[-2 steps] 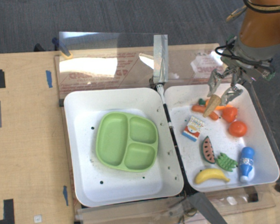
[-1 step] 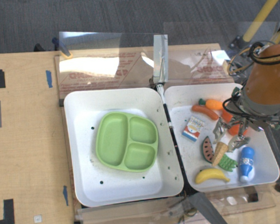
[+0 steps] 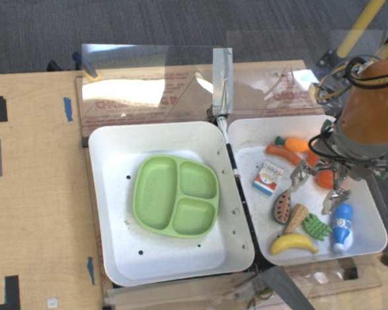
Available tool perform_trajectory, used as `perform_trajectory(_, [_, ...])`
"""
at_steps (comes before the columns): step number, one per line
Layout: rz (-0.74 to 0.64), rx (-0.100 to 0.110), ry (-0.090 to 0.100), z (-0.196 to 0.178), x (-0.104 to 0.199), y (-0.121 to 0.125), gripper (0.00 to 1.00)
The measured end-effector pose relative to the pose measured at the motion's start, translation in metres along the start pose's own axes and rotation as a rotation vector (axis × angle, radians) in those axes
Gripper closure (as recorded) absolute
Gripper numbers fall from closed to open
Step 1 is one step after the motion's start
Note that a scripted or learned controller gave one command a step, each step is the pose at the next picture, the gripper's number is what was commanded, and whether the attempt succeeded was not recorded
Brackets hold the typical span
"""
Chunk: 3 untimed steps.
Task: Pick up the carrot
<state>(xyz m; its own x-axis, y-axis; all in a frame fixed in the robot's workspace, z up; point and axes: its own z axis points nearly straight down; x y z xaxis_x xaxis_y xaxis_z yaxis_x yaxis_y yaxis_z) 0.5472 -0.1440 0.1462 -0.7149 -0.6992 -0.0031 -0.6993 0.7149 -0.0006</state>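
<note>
The desk [image 3: 32, 215] carries two shallow white bins side by side. The left bin [image 3: 110, 190] holds a green divided plate [image 3: 176, 196], lying flat near its middle with three compartments. The right bin [image 3: 375, 234] holds the toys. The carrot [image 3: 292, 144], orange with a small green top, lies toward the bin's 12 o'clock edge, its green end pointing to 9 o'clock; just below it, close enough that they may touch, lies a reddish-orange sausage-like piece [image 3: 283, 155]. At 9 o'clock in that bin sits a small white carton with blue and red print [image 3: 268, 178]. Lower down come a watermelon slice [image 3: 282, 208], a tan wedge-shaped piece [image 3: 296, 218] beside it, a green ridged toy [image 3: 316, 227], a banana [image 3: 293, 245] at 6 o'clock, and a blue and white bottle [image 3: 343, 226] toward 4 o'clock. The arm [image 3: 370, 115], grey with its orange band, reaches in from 3 o'clock and hangs over the bin's right half. The hand [image 3: 320, 182] sits at about 4 o'clock from the carrot, near it but apart, with metal fingers [image 3: 301, 174] spread and nothing between them; another orange-red object [image 3: 324, 178] is partly hidden under it.
</note>
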Motion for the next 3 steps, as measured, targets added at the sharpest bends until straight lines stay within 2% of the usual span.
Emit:
perform_trajectory(1, [0.035,0.004,-0.002,0.05,-0.023,-0.017,0.0])
perform_trajectory(2, [0.359,0.007,-0.007,0.057,-0.049,-0.031,0.0])
perform_trajectory(3, [0.358,0.016,-0.02,0.043,-0.053,-0.032,1.0])
